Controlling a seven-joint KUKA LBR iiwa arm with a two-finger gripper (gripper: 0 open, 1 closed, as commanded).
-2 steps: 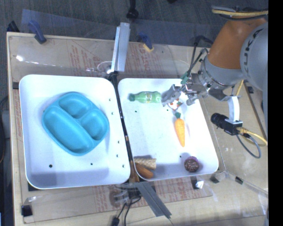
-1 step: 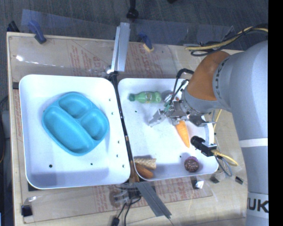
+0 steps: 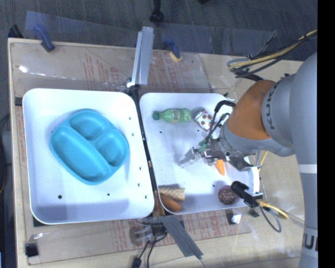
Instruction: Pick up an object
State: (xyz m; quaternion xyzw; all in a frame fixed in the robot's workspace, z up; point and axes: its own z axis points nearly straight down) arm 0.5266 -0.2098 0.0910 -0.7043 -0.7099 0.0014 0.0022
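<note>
The carrot (image 3: pixel 220 166) lies in the right bin (image 3: pixel 162 149), just beside the tool (image 3: pixel 196 155), near its right edge. The tool is low over the bin floor, spread and grasping nothing. Nothing is lifted yet; the grasp and lift remain, I judge.

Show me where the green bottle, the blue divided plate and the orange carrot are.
green bottle (image 3: pixel 173 115), camera view, middle of its body
blue divided plate (image 3: pixel 72 152), camera view, its large compartment
orange carrot (image 3: pixel 220 167), camera view, its middle
</note>
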